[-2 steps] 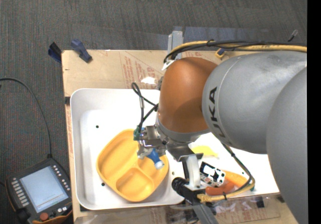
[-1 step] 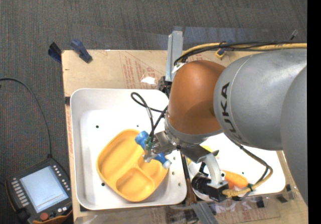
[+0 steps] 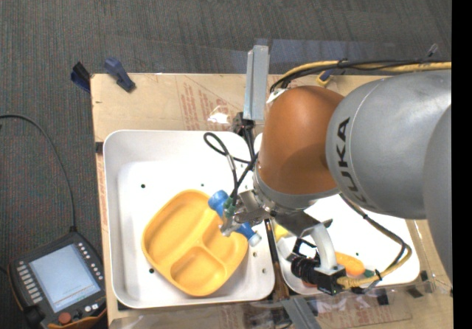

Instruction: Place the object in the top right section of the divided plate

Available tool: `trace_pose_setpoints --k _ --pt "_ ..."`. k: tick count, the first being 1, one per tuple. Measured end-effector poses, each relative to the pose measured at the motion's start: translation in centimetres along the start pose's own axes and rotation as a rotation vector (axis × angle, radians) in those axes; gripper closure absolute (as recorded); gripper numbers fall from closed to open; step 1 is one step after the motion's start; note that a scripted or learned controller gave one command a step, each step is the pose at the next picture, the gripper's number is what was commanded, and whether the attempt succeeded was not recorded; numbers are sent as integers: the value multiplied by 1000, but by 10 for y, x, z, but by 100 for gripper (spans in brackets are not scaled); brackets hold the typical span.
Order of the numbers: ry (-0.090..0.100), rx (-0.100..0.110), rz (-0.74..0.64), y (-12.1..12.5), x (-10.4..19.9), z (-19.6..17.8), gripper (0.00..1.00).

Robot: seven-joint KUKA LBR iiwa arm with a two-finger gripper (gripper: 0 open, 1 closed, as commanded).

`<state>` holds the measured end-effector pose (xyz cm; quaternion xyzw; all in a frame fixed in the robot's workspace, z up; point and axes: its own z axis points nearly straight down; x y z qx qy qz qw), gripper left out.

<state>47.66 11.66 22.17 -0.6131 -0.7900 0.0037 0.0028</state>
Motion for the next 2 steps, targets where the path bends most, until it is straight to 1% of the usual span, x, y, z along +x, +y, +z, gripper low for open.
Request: trace_pose_setpoints --k 1,2 --pt "-2 0 47 3 12 -78 100" --pt "0 3 -35 -1 -1 -1 100"
